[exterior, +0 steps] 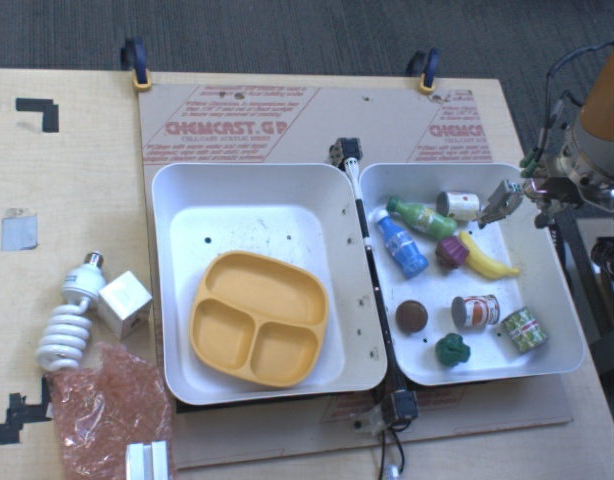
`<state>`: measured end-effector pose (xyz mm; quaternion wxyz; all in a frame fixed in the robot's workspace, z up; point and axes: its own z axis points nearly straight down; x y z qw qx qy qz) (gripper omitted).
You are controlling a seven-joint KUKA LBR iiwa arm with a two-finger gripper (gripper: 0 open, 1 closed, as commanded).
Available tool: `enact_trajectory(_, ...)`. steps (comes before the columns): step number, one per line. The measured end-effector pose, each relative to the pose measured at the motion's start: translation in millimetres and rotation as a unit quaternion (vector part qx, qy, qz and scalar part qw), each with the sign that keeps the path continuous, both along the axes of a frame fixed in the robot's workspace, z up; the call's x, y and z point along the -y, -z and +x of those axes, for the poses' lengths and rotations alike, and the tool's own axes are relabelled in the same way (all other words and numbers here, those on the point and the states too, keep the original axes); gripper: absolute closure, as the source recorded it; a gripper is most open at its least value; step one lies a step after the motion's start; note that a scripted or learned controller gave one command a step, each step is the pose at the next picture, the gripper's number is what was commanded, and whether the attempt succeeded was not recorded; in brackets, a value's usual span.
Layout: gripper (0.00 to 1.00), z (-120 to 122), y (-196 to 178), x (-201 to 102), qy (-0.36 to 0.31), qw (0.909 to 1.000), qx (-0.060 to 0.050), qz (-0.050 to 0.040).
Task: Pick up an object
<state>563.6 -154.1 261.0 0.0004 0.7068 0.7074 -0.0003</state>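
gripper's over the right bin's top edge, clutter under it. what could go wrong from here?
1. The gripper is at the crowded end: white can, green bottle, banana and purple object lie close together, so a descent may nudge neighbours or catch two.
2. The white can lies on its side and could roll away.
3. It is near the right bin wall, so a finger may clip the rim.

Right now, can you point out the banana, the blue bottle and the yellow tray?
banana [490, 259], camera view, middle of its curve
blue bottle [402, 247], camera view, its body
yellow tray [259, 317], camera view, the ridge between its compartments
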Motion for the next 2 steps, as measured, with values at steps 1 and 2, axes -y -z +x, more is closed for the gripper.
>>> enact_trajectory(1,0.00,39.0,136.9,-25.4,0.000,1.0000,0.000,0.0001)
enact_trajectory(2,0.00,45.6,168.2,-48.5,0.000,1.0000,0.000,0.0001)
